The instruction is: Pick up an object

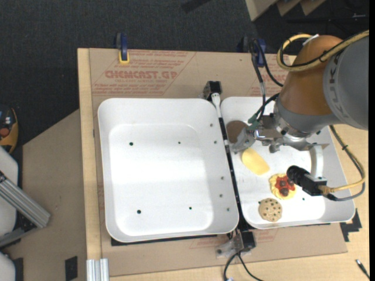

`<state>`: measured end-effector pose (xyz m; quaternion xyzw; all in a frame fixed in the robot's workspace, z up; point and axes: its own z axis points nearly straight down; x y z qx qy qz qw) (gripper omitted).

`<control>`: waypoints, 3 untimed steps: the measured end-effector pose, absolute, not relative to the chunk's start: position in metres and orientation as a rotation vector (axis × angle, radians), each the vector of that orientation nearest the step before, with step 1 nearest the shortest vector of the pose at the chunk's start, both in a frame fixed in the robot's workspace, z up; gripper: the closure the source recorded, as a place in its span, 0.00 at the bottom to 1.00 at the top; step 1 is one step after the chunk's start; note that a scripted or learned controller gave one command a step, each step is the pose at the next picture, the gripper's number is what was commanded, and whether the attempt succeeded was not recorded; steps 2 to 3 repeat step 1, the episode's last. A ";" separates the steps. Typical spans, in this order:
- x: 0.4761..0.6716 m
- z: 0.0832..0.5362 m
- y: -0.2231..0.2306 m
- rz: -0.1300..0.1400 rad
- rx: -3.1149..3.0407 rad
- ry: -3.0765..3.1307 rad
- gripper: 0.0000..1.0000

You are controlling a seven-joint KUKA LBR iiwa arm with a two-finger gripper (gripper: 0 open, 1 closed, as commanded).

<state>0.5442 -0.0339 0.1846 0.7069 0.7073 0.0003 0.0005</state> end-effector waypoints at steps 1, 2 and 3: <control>0.544 0.185 -0.034 0.001 2.220 2.221 0.00; 0.544 0.185 -0.034 0.001 2.220 2.221 0.00; 0.544 0.185 -0.034 0.001 2.220 2.221 0.00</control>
